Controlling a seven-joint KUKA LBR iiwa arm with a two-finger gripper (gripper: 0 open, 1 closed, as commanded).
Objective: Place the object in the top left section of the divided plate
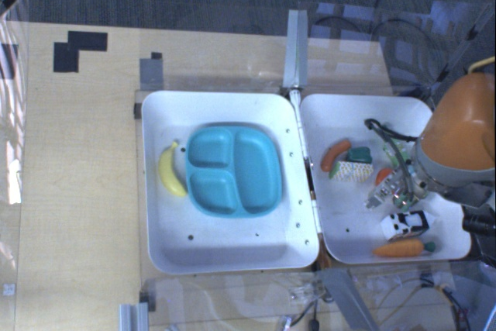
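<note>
Yellow banana (170, 170) lying in the left bin (225, 252), touching the left edge of the blue divided plate (232, 170). Plate sections bare. Right of the plate, across the bin wall, in the right bin (341, 240): red sausage-like piece (335, 154), just beside it a green-and-white block (353, 167). Farther right, end effector (397, 194) low over the bin floor, opening impossible to tell. Just below it a black-and-white item (406, 224), then an orange carrot (401, 248). All on the desk (77, 167).
</note>
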